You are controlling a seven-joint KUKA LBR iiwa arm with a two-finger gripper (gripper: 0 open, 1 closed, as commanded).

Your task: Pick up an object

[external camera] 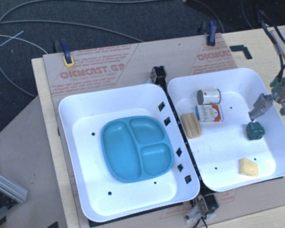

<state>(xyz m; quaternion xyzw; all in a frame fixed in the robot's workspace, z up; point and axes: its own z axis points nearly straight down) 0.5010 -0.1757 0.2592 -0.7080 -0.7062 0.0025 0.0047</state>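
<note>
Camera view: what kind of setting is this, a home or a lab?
Most likely a robotics lab test bench: two white bins clamped to a board, loose cables on dark carpet, and a tool reaching over toy-like objects.

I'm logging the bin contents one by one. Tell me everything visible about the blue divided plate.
The blue divided plate is light blue and looks like smooth plastic, a rounded rectangle with three compartments: one long one on the view's left and two smaller ones on the right. It lies flat, right side up, slightly rotated, near the middle of the left bin. Its compartments hold nothing, and it touches only the bin floor.
</note>
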